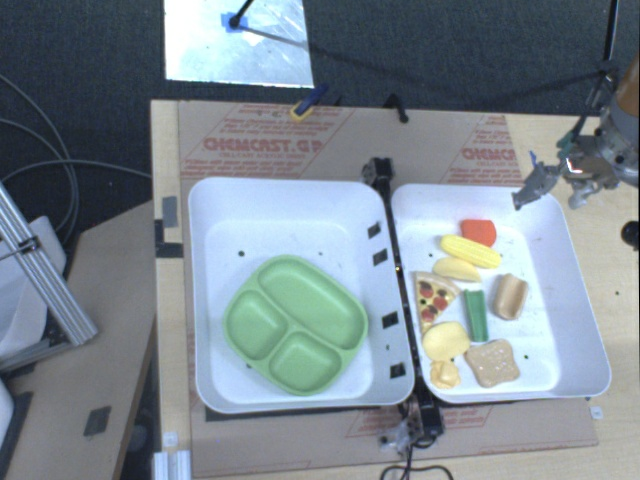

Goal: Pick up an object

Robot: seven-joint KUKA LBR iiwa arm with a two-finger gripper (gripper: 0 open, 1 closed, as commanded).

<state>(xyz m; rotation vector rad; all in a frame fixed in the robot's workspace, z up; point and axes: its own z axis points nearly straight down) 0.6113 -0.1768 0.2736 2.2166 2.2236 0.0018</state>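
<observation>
— Hand (553, 181)?
— I see its two fingers spread wide, nothing between them, above the right shallow white bin's (570, 258) far corner.
— The objects?
— Plastic toy food (470, 303) in that bin; a green divided plate (294, 323) in the left.

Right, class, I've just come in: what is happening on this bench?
A robot arm reaches in from the right, its gripper above the far right corner of the right bin, holding nothing. That bin holds toy foods: a corn cob, pizza slice, green piece, toast and others, all lying in the bin. The left bin holds a green divided plate. No object is picked up yet.
</observation>
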